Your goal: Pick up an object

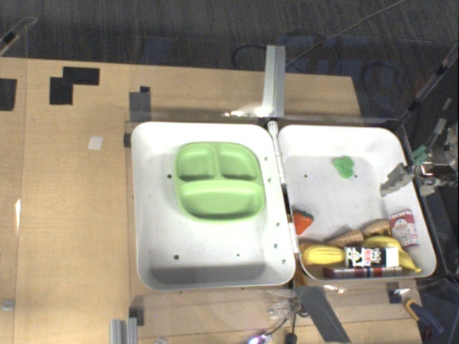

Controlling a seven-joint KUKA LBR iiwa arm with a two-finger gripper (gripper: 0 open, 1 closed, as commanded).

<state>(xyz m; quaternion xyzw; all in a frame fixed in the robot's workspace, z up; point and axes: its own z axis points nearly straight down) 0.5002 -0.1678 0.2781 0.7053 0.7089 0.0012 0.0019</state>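
I see the gripper (401, 178) at the far right edge of the right bin (323, 138), hanging over its right wall, above the small red-and-white can (404, 228). From my seat I cannot tell whether it is released or clenched, since the tip is small and blurred against the bin's rim, and nothing shows held in it.

Taking the right bin as my landmark: the things to pick are crowded along its near side. A yellow banana (323, 254) lies by its near-left corner, and a second banana (391, 248) curves toward the near-right corner. A black-and-white carton (371, 257) lies between them, with a dark red marker-like stick (362, 271) just below it against the near wall. A tan, wooden-looking piece (362, 232) rests just behind the bananas. An orange-red carrot-like toy (303, 222) sits against the bin's left wall. A small green bumpy thing (345, 166) lies alone toward the bin's far side, well apart from the rest.

To the left of the right bin, touching it, is the left bin (154, 221), which holds a green divided plate (218, 179). Both bins rest on the wooden worktop (64, 213).
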